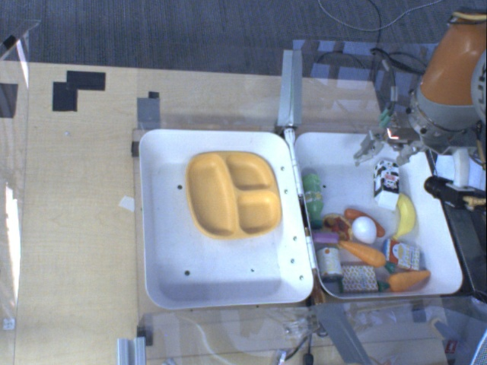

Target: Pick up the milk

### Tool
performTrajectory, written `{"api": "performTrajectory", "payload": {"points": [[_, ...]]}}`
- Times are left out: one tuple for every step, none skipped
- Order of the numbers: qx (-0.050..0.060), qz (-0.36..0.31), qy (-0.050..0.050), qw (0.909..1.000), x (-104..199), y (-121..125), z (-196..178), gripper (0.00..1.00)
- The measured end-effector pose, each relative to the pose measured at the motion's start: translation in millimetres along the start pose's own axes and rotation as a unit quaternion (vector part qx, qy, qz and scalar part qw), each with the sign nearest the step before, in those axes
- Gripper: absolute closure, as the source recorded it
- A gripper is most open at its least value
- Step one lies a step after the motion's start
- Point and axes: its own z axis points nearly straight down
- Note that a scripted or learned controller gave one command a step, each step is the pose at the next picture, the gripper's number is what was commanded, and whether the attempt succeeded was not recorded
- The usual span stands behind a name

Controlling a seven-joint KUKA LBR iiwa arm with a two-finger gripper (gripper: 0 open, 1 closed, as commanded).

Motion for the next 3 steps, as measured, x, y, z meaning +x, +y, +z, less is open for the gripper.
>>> {"api": "performTrajectory", "payload": {"points": [[0.000,-0.014,-0.001,0.9999,-52.2,-32.6,49.6,0.00],[-0.003,-0.040,-0.001,0.9992,-78.7,-1.5,129.1,0.00],[-0.008,-0.041,-0.003,0.9991,-78.7,2.0,114.0,1.00]]}}
